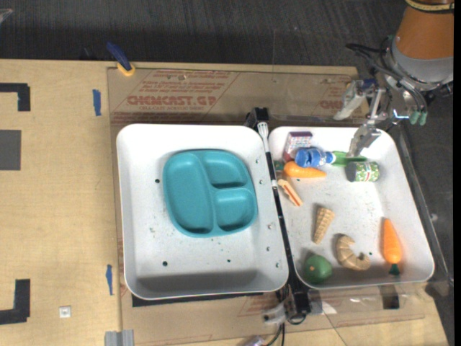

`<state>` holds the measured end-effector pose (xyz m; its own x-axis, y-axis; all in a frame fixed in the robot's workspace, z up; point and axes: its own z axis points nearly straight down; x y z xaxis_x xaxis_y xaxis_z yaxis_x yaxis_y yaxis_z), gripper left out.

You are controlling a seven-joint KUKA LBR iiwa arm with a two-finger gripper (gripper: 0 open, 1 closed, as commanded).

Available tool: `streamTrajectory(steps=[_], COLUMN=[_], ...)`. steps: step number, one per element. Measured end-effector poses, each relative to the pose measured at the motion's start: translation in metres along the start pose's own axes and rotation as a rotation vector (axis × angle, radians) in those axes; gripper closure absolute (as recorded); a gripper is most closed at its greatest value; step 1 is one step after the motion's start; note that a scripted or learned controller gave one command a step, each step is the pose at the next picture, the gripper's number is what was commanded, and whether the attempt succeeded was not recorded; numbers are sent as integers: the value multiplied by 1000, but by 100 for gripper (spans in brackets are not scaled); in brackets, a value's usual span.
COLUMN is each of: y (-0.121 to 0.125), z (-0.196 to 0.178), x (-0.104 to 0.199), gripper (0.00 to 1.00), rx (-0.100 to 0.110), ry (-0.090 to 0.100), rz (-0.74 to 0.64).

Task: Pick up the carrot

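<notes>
tray point(209, 192) in left bin point(137, 215) | carrot point(391, 242) in right bin point(414, 193)

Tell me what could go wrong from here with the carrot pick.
Two carrot-like items lie in the right bin: one beside the blue bottle, another near the right wall. The gripper hangs over the green can, so it might grab that instead. The wall may block the fingers at the right-hand carrot.

The carrot point(391, 242) lies by the right bin's point(414, 193) right wall, open floor to its left and above. A croissant point(351, 254) sits near its lower left, perhaps too close there. Toys crowd the top: a can point(365, 171), a bottle point(312, 157), a second carrot point(302, 171).
</notes>
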<state>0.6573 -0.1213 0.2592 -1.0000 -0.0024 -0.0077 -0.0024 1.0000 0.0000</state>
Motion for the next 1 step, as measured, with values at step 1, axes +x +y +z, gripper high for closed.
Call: streamTrajectory(steps=[1], y=[33], z=[143], x=[-7], gripper=[0], rx=[-4], ry=[14], rz=[72])
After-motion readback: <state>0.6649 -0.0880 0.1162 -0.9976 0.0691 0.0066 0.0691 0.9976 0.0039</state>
